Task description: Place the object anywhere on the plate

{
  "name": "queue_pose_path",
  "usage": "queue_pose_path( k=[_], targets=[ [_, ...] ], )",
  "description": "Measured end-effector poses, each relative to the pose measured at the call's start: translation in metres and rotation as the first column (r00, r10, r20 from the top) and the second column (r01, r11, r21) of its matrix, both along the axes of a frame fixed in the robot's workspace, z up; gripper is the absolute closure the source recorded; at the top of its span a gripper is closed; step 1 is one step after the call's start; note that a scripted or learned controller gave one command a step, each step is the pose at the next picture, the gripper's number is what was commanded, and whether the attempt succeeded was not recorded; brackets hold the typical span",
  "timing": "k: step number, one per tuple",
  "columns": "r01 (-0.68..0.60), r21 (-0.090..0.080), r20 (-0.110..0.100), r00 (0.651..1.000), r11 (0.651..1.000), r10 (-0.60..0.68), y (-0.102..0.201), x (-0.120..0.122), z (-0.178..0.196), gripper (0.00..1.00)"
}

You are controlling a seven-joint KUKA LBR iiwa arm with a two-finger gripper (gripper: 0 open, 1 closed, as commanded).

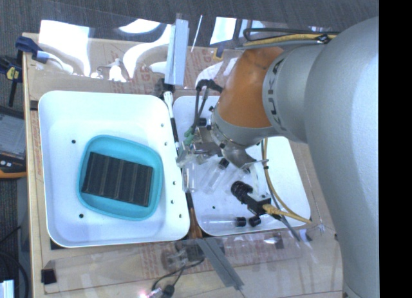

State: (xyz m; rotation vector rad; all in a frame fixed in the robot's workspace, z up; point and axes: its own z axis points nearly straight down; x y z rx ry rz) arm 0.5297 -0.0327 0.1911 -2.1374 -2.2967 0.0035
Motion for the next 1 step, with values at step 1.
queue_pose_path(
  k=[1],
  targets=[
    [0.0, 0.0, 0.0, 1.0, 1.0, 0.0, -0.0002, 0.0, 0.0001, 0.0]
  ],
)
